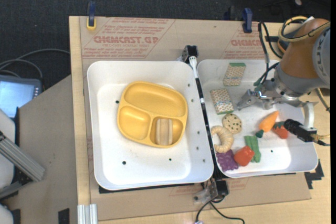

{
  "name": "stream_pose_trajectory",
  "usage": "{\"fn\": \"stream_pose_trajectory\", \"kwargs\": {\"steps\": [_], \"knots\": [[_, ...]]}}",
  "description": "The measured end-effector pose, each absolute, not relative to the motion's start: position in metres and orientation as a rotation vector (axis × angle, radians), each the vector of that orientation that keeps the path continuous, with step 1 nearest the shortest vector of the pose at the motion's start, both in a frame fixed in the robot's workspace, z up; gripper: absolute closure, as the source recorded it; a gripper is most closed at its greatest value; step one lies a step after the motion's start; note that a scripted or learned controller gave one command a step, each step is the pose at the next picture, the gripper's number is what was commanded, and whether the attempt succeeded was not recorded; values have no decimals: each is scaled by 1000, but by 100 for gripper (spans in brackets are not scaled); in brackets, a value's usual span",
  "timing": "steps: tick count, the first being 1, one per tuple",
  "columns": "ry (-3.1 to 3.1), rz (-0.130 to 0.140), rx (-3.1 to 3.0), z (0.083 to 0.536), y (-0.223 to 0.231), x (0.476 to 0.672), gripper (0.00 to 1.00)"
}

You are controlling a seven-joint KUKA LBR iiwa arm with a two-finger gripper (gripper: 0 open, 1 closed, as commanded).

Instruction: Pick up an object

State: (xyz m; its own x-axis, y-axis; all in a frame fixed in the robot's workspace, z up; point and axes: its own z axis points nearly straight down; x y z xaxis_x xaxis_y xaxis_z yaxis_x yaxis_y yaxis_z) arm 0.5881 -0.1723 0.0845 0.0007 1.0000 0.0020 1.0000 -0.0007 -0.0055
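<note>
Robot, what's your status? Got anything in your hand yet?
Hand low over right bin, nothing visibly held. Toy carrot lies just beside it. Cookie and patterned blocks close by.

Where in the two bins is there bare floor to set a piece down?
Left bin: bare floor all round the yellow tray, widest below it. Right bin: a small patch at bottom right, past the green piece. Its lower left is crowded: cookie, grapes, tomato.
</note>
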Motion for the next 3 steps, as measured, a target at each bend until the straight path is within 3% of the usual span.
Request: {"fn": "stream_pose_trajectory", "kwargs": {"steps": [1, 2, 3], "knots": [[-2216, 2, -2220, 85, -180, 548, 0], [-2219, -4, -2219, 103, -224, 557, 0], [-2225, -12, -2208, 84, -217, 630, 0]]}}
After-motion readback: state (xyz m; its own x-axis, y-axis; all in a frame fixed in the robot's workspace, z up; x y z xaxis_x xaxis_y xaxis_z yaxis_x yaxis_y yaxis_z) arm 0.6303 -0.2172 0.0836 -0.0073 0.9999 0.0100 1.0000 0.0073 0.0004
